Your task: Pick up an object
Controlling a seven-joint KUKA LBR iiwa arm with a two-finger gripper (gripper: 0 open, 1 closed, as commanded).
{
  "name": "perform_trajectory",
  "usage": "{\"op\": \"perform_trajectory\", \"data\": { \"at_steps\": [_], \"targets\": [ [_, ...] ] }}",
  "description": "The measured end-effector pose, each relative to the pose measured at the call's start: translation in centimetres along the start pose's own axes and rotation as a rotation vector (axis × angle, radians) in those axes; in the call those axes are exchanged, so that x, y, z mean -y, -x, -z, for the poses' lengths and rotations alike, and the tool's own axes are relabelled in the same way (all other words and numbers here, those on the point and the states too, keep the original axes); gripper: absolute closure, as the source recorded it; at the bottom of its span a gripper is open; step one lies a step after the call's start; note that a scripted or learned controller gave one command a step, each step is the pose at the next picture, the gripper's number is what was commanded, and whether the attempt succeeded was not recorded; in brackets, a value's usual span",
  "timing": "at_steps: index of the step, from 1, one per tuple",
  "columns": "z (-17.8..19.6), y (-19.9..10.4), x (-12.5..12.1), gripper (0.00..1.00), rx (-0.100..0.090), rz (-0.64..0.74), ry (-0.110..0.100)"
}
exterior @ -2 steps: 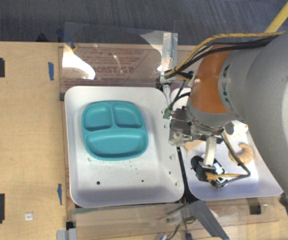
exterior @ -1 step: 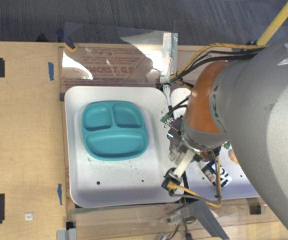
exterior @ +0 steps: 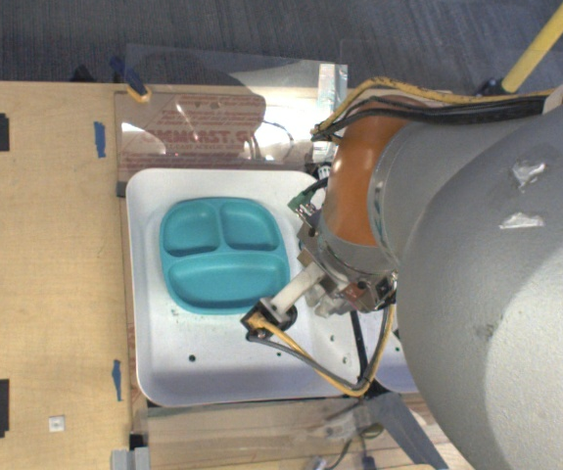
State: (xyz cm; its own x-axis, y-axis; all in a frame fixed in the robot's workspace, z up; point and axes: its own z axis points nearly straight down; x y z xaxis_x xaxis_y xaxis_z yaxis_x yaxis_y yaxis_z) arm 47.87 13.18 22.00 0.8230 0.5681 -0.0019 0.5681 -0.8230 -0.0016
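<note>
A teal plastic plate with three compartments (exterior: 224,253) lies flat in the far-left part of the shallow white bin (exterior: 154,365), which sits on the tan table (exterior: 36,262). The grey arm with its orange band (exterior: 359,194) reaches in from the right, covering the bin's right side. Its pincer (exterior: 345,297) hangs just right of the plate's near right corner, and whether it is released or clenched cannot be told.
</note>
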Motion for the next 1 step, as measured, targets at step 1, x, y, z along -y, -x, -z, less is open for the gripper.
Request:
{"op": "perform_trajectory", "data": {
  "at_steps": [1],
  "targets": [
    [-2.15,-0.84,1.24,1.00,0.000,-0.403,0.000]
  ]
}}
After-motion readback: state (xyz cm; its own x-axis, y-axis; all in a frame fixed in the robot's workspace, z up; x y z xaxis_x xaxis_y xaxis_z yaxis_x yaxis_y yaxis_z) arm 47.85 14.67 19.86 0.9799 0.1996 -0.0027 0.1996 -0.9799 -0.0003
